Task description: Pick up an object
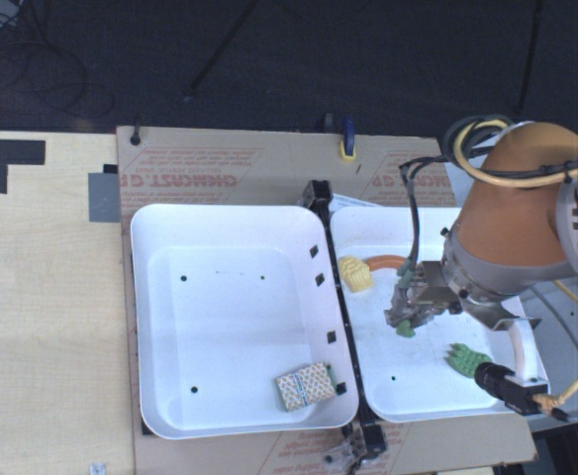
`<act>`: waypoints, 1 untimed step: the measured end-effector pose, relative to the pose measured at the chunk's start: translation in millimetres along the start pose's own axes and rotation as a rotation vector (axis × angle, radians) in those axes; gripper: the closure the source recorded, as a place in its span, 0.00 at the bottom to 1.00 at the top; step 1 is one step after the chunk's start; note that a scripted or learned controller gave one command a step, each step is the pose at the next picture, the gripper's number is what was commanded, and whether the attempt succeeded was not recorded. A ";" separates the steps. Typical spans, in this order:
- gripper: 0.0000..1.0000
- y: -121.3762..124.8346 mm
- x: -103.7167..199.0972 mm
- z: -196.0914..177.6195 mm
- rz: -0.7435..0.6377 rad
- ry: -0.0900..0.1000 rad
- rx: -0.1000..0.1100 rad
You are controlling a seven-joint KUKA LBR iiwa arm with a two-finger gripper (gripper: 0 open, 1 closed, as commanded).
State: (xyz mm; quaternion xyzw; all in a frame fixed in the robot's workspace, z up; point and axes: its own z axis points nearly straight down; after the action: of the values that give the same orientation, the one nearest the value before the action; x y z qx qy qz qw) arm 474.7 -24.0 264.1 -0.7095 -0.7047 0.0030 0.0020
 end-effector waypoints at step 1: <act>1.00 1.0 16.8 -65.2 -0.009 0.002 -0.010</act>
State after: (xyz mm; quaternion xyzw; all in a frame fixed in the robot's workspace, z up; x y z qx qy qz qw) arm 476.3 -7.1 329.3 -0.7063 -0.7079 -0.0011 -0.0007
